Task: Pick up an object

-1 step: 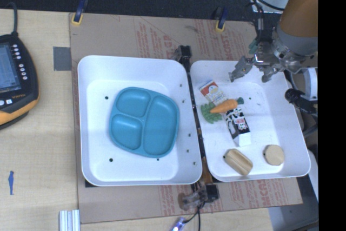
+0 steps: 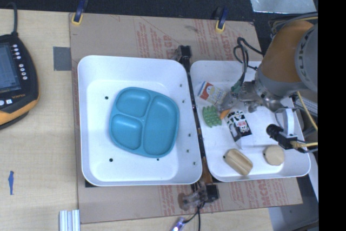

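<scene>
The right bin (image 2: 216, 173) holds several small objects. A white and orange packet (image 2: 210, 93) lies at its upper left, with a green knobbly piece (image 2: 211, 116) just below it. A black and white item (image 2: 238, 125) sits mid-bin. A tan wooden block (image 2: 238, 162) and a round beige piece (image 2: 274, 155) rest near the front wall. My gripper (image 2: 235, 99) reaches in from the right, low over the bin's upper middle, between the packet and the black and white item. Nothing shows clearly held in it.
The left bin (image 2: 94, 170) carries a blue divided plate (image 2: 145, 121). A black teach pendant (image 2: 13, 81) lies at the far left of the bench. The arm's grey body and orange band (image 2: 284, 54) cover the right bin's upper right, with cables (image 2: 294, 140) hanging beside it.
</scene>
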You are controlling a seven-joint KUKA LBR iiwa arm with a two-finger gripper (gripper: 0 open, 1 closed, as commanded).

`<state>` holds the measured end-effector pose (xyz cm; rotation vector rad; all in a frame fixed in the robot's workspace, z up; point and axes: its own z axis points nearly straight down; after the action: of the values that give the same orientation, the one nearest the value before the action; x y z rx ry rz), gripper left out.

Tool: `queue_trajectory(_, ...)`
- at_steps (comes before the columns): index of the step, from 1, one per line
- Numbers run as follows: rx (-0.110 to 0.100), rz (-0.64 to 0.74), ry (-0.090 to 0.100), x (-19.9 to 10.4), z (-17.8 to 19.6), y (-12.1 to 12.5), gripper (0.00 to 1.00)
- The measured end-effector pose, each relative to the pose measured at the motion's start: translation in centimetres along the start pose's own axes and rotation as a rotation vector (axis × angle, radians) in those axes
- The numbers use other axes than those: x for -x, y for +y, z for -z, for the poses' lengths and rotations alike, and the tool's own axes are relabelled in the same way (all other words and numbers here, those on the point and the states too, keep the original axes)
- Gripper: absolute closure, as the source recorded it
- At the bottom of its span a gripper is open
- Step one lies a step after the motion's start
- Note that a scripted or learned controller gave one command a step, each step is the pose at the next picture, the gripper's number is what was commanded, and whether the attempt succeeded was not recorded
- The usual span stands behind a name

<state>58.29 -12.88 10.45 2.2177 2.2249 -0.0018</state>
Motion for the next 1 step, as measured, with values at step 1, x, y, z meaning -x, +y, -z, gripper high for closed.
queue_trajectory(1, -0.001, -0.001, 0.001, 6.57, 0.06, 6.89, 0.0)
